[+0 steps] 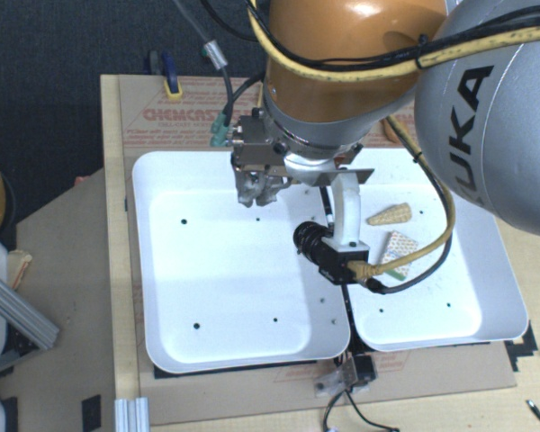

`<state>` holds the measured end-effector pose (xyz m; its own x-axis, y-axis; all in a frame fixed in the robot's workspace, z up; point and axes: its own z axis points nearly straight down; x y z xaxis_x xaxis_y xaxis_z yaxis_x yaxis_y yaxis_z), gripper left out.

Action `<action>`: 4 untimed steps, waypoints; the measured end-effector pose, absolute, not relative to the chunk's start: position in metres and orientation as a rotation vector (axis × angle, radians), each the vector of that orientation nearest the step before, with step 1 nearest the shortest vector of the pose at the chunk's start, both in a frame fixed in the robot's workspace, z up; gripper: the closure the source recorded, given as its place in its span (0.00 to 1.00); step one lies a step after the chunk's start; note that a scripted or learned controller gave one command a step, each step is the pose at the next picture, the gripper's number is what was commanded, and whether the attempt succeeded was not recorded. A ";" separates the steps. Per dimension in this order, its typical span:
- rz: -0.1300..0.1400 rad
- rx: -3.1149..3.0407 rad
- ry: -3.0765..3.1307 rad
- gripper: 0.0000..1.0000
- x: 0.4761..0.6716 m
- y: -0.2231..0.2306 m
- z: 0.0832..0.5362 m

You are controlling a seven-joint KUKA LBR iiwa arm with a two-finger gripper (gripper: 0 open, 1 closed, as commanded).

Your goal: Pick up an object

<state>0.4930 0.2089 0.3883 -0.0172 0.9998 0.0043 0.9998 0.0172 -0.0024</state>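
Near edge: counter (252,394) carries both white bins side by side, with some cabling hanging at the front seam.

Left bin (216,277): nothing in it that I can make out, just a few dark dots on the floor.

Right bin (459,313): two candidates, both in the far-left part of the bin, near the divider. A waffle-patterned piece (398,245), partly behind the yellow cable, and just behind it a tan cone-shaped piece (390,214). Both lie flat on the bin floor, close together but apparently not touching.

Gripper (259,192) sits further back, over the far edge of the left bin, well apart from both objects. Can't tell if the fingers are spread or pressed together; the assembly is dark and foreshortened under the wrist. Nothing visible between them.

Arm (360,52) fills the far top, orange band directly above the gripper.

Status, my read: pick not done. No object lifted, no contact. What's left is basically everything: shift right over the right bin, descend on one piece, close, lift. The cone looks like the easier target since the cable crosses the waffle piece.
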 end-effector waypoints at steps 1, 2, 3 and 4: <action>0.002 -2.232 -2.212 1.00 0.479 0.111 0.408; -0.014 -2.212 -2.234 1.00 0.492 0.204 0.463; -0.002 -2.238 -2.210 1.00 0.479 0.088 0.478; 0.015 -2.209 -2.224 1.00 0.478 0.159 0.381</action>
